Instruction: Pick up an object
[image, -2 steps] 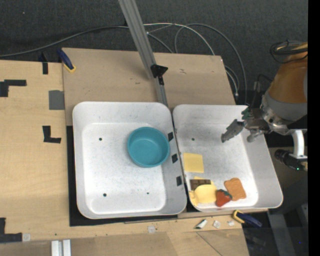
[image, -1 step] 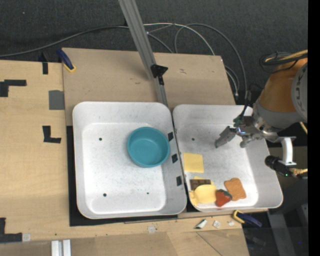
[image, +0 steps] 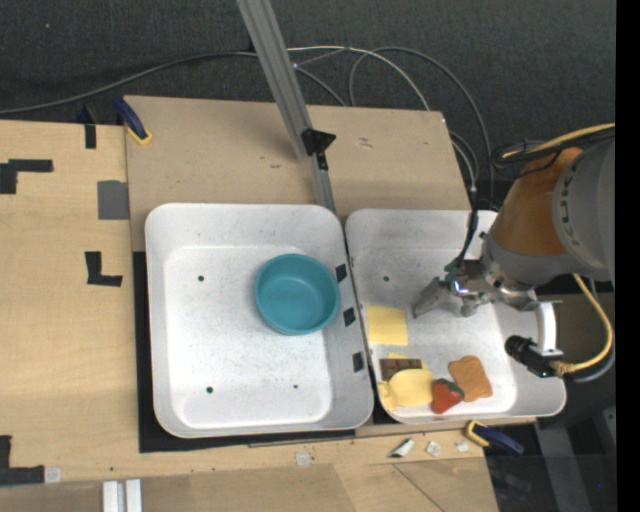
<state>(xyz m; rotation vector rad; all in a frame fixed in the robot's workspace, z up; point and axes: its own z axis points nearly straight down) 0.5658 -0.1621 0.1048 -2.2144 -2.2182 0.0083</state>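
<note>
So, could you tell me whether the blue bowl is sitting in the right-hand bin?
No, the blue bowl sits in the left bin, apart from the food items in the right bin.

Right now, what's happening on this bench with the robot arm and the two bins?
The grey arm reaches in from the right, and its gripper is low over the right bin, with nothing seen between its fingers. That bin's near end holds a pale yellow square, a yellow rounded piece, a red piece and an orange-brown piece. The left bin holds a blue bowl. Nothing looks picked up yet.
</note>
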